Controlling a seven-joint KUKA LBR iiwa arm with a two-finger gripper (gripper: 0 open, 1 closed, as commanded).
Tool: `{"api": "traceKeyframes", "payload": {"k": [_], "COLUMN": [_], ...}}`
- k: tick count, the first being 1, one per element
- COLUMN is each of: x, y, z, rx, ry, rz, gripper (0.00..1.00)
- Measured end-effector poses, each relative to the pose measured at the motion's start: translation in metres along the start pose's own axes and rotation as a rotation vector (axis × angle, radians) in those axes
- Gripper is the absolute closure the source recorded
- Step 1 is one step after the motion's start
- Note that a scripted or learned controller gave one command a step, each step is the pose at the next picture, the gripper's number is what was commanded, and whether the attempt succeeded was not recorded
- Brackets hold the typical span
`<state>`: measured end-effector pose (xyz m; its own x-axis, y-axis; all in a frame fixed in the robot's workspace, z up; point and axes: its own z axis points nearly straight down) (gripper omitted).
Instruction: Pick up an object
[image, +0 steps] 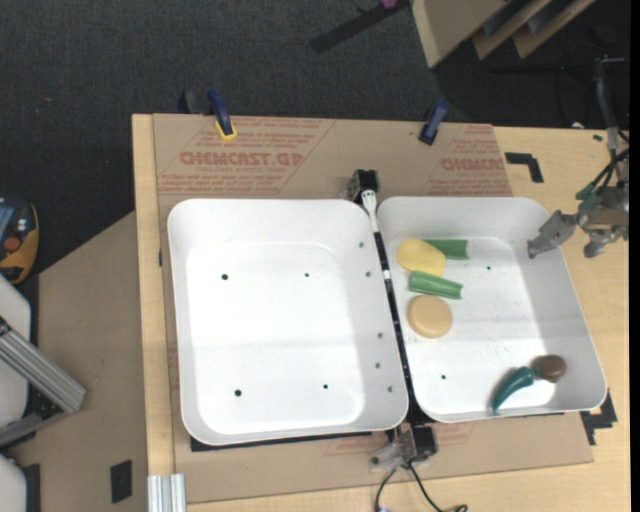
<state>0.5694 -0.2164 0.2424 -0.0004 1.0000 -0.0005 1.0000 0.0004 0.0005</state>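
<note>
Your candidates all sit in the right bin (560, 300): a yellow piece (421, 257) over a green stick (449, 248) at about ten o'clock in that bin, a second green stick (437, 287) just below them, and a tan disc (431, 317) touching that stick at nine o'clock. Well apart, at five o'clock, a brown lump (548, 368) rests against a teal pepper-shaped piece (514, 388) near the rim. The left bin (190, 300) lies at nine o'clock of all this. The gripper (560, 232) hovers over the right bin's rim at two o'clock, its fingers looking spread apart with nothing between them. You are at the approach step, I judge; nothing is picked yet. Next, you need to carry the gripper inward over one piece, the isolated tan disc or the brown lump perhaps, then descend and close
</note>
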Motion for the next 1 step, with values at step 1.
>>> {"api": "traceKeyframes", "payload": {"k": [1], "x": [-0.0083], "y": [0.0346], "z": [-0.1722], "rx": [-0.022], "ry": [-0.009], "rz": [-0.002], "gripper": [0.0]}}
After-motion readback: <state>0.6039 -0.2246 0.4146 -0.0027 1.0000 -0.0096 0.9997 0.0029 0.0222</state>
